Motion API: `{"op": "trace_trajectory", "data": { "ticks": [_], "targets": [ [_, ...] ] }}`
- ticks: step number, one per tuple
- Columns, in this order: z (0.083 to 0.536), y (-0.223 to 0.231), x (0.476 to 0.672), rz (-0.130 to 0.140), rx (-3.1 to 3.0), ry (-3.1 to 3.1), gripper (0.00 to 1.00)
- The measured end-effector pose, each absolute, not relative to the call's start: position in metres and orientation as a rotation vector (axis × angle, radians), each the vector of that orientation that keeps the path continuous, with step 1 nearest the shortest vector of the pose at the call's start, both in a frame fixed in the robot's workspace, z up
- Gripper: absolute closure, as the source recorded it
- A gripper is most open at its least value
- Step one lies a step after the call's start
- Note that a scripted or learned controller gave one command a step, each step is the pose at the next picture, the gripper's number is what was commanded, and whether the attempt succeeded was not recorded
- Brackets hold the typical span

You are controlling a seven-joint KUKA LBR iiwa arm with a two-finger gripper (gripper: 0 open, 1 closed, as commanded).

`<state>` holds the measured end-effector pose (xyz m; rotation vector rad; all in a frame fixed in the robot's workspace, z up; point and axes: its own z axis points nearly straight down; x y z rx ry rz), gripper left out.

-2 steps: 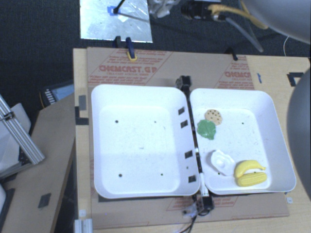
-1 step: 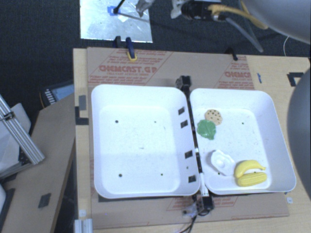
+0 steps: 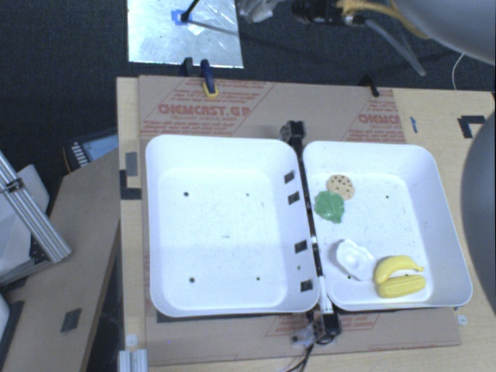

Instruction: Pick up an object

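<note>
**Before the reach: four objects wait in the right bin**

No grasp is under way, so the step in hand looks like the approach itself. The gripper's state cannot be told.

Nearest the camera, in the right bin [image 3: 434, 169], a yellow banana [image 3: 398, 268] lies touching a yellow corn-like piece [image 3: 401, 286] at the front right corner. Just beside them, toward the divider, sits a white object [image 3: 351, 259], hard to read against the white floor. Farther back, a green leafy piece [image 3: 329, 206] lies near the inner wall, with a round speckled cookie [image 3: 339, 184] touching its far edge.

The left bin [image 3: 155, 208] shows only its bare floor.

The next move calls for picking one target and descending over it. The white object stands slightly apart, which probably makes it easier than the touching pairs, where fingers could nudge a neighbour.
</note>
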<state>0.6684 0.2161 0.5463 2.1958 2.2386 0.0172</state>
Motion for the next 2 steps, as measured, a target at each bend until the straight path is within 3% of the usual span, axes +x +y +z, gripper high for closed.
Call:
{"op": "trace_trajectory", "data": {
  "ticks": [1,2],
  "targets": [
    [0.546,0.216,0.668,0.016,2.195,2.240,0.00],
    [0.558,0.216,0.668,0.020,2.191,2.242,1.00]
  ]
}}
